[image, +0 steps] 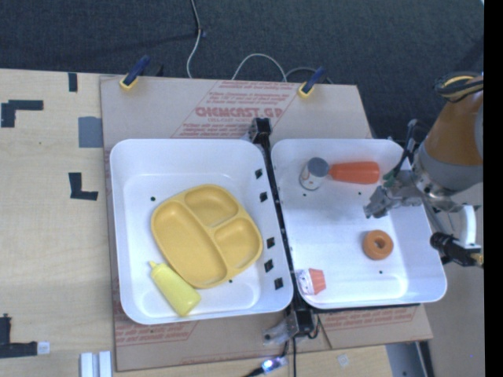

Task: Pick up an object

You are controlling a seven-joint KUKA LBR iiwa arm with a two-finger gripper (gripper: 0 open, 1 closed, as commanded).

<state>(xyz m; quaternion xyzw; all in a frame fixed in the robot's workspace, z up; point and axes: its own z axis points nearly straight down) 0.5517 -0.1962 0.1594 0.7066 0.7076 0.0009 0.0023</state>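
Nearest the camera, a yellow squeeze bottle [174, 288] lies on its side in the front corner of the left bin [126, 210], its body touching the front edge of a yellow divided plate [206, 234] that fills the middle of that bin. Across the divider, at the front left corner of the right bin [346, 298], a small red-and-white item [313, 281] sits against the wall. Farther back, an orange ring like a doughnut [378, 245] rests on the bin floor toward the right side, with nothing touching it. Just behind and beside it the gripper [380, 203] hangs low over the bin, reached in from the right on the grey arm [452, 155] with its orange band; whether its fingers are spread or pressed together cannot be told from this angle, and nothing is seen between them. At the back of the right bin a small grey-topped can [315, 173] stands next to an orange carrot-like piece [355, 172] lying crosswise. Both bins rest on a cardboard sheet clipped to the surface [47, 210]. By the look of things, no object is lifted yet; the pick itself remains to be done, the ring being the nearest candidate.
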